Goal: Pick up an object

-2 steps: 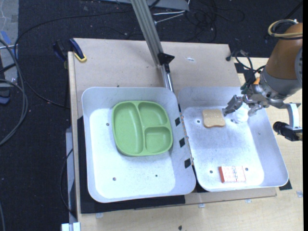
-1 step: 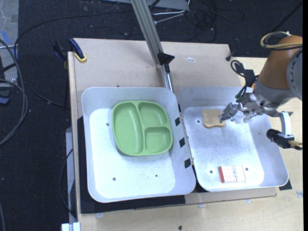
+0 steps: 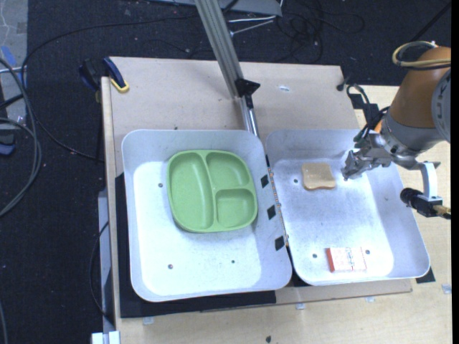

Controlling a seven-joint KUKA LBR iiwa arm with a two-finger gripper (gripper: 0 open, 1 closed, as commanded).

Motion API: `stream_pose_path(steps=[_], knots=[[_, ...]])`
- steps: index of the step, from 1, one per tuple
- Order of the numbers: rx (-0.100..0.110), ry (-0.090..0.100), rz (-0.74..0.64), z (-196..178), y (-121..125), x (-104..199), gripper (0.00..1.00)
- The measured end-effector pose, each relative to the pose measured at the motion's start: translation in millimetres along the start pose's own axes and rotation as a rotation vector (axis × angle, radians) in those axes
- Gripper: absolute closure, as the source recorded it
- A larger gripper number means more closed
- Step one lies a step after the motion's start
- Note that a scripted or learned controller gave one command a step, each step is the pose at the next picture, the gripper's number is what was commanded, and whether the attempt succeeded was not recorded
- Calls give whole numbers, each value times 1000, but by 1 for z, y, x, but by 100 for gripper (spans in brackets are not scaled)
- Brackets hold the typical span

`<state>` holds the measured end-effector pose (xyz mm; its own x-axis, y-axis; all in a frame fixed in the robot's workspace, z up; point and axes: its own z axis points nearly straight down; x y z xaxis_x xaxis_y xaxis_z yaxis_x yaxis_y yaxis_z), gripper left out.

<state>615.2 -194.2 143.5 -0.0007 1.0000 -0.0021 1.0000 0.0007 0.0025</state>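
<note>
Toast-coloured and squarish, the object nearest my claw [image 3: 349,169] is a tan slice [image 3: 318,176] (it looks like a piece of toy bread) lying flat in the upper part of the right bin [image 3: 401,221]. The claw hangs low over that bin, just beside the slice's right edge, and nothing shows between its tips from where I watch. Whether those tips stand wide or narrow I cannot tell; they read as a small dark cluster at this slant. Above the claw the grey wrist runs up into the orange band [image 3: 416,99] at the right edge of my view.

Further out in the same bin, near its lower rim and well apart from the claw, lies a small red and white box [image 3: 343,259], flat on the bin floor.

Across the seam, the left bin [image 3: 150,264] carries a green divided plate [image 3: 213,190] with three compartments, set toward the bin's upper middle. Both bins sit side by side on the pale wooden tabletop [image 3: 179,92], with a metal pole [image 3: 224,41] slanting up behind them.
</note>
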Motion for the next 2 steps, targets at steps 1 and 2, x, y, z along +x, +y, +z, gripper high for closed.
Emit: stream_pose_path(steps=[1,2], knots=[[-5,-1,1,-58,1,-10,100],[-1,1,-1,-72,2,-10,100]])
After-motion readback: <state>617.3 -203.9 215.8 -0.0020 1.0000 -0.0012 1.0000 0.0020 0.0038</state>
